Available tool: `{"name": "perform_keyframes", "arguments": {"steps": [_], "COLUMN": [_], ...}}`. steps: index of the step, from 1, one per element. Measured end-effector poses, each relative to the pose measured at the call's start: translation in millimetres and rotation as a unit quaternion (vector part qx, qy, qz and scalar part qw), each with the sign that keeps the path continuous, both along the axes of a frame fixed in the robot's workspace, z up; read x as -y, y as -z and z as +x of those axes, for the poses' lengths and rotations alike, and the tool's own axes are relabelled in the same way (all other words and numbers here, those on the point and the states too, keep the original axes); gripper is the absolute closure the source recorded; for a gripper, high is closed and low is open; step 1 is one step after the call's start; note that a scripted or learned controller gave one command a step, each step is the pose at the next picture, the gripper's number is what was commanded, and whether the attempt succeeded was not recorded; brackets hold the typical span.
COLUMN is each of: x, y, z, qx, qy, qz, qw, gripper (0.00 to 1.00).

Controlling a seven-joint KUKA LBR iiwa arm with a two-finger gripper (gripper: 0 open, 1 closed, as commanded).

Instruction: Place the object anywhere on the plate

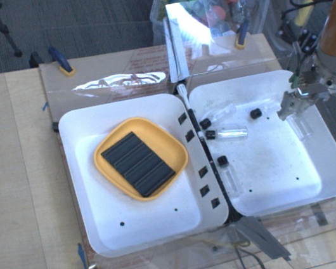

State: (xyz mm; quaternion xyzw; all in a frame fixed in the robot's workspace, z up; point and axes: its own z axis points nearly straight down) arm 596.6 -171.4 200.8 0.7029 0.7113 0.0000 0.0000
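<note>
I see the wooden tabletop (17,189) carrying two shallow white bins side by side: the left bin (101,232) and the right bin (330,179), touching along a central divider. In the left bin I count one yellow plate (174,149), roughly square with rounded corners and turned at an angle, and on it lies one dark ribbed rectangular object (139,163), resting wholly inside the plate's rim. In the right bin I count what look like three clear vials with black caps: one (224,133) near the divider lying flat, one (225,169) lower down beside the divider, and one (222,114) above them that is hard to make out. One small black cap (255,113) sits apart from them, toward the bin's middle. The gripper (297,115) hangs over the right bin's right side, near its wall; I cannot tell how its jaws stand.
</note>
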Motion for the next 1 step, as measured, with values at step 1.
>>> {"name": "perform_keyframes", "arguments": {"steps": [1], "x": [0.0], "y": [-0.1], "z": [0.0], "qx": [0.0], "qy": [0.0], "qz": [0.0], "qw": [1.0], "gripper": [0.0]}}
